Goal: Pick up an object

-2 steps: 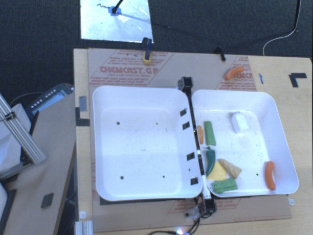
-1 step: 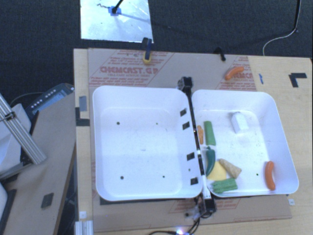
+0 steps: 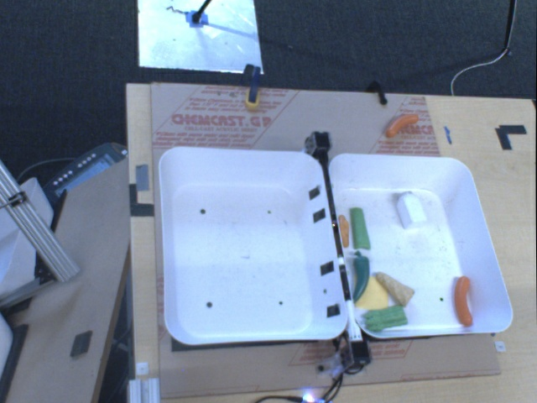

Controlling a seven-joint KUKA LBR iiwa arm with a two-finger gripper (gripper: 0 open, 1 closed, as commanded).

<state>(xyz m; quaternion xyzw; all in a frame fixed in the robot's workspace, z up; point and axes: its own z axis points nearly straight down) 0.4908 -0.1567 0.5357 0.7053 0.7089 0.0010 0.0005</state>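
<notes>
Two white bins sit side by side on a brown board printed with red lettering, and all the loose things lie in the right bin (image 3: 485, 225), so anything to be picked up is there. Near its back wall rests a small white block (image 3: 411, 209). Closer to the shared middle wall a green stick (image 3: 359, 228) lies lengthwise, with a tiny orange piece (image 3: 344, 226) just beside it against the wall. Below those a dark teal curved piece (image 3: 361, 273) touches a yellow wedge (image 3: 374, 295), and a tan chunk (image 3: 397, 289) leans against the wedge's right side. A ridged green piece (image 3: 386, 317) lies at the front edge, just below the wedge. Well apart from that cluster, an orange sausage (image 3: 462, 300) lies near the front right corner. A second orange sausage (image 3: 402, 125) rests outside the bins on the board behind the right one. The left bin (image 3: 170, 225) shows its white floor with a few dark dots. A yellow and blue clamp (image 3: 252, 97) grips the board's far edge. Whether the gripper is apart or together I cannot tell.
</notes>
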